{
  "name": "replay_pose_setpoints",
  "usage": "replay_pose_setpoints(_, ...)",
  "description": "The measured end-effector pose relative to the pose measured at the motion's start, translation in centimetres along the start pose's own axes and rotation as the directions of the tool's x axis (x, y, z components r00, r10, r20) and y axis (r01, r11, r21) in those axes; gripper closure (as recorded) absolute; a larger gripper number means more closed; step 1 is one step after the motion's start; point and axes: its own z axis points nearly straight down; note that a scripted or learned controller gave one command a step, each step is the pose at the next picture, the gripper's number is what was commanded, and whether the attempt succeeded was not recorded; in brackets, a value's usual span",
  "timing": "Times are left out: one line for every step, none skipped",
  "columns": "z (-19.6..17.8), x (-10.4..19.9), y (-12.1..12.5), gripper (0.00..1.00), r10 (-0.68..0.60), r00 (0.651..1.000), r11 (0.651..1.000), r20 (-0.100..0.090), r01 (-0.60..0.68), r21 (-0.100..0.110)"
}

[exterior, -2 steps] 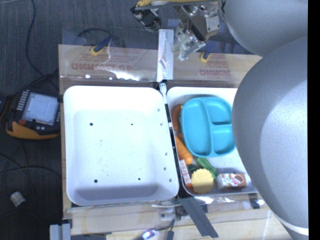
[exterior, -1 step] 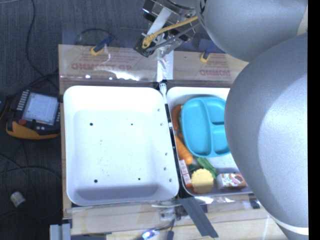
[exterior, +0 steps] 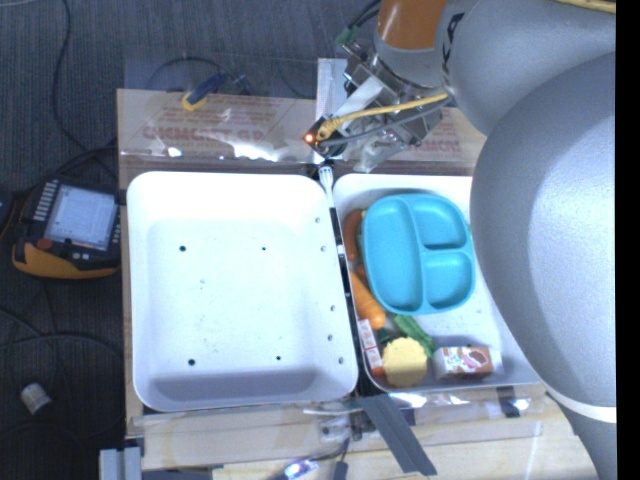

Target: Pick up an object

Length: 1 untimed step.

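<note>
1. Camera view, from where I stand, puts every candidate object in the right bin (exterior: 478, 190): a blue divided plate (exterior: 418, 252) fills its upper half, an orange carrot-like piece (exterior: 367, 303) lies along the left wall, and a yellow item (exterior: 404, 361), a bit of green (exterior: 412, 330) and a small red-and-white carton (exterior: 465, 362) crowd the near end
2. Nothing is lifted yet; all of these rest on the bin floor, several touching one another
3. The gripper (exterior: 325, 138) hangs beyond the far rim, over the brown board (exterior: 215, 123) behind the bins, roughly in line with the seam between them; something yellow and thin runs across it, but I cannot tell whether the claw is spread or closed, nor whether it grips anything
4. To do this well I would go for the carton: it looks free on its right side, while the carrot hugs the wall and the plate seems too wide and flat for two fingers
5. Travel high over the rim, then drop straight down, with the jaws across the carton's short side
6. The left bin (exterior: 240, 293) offers nothing worth a detour
</note>
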Motion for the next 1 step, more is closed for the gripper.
replay_pose_setpoints(-2.98, -1.89, 5.25, 1.00, 0.089, 0.996, 0.996, -0.001, -0.089, 0.000)
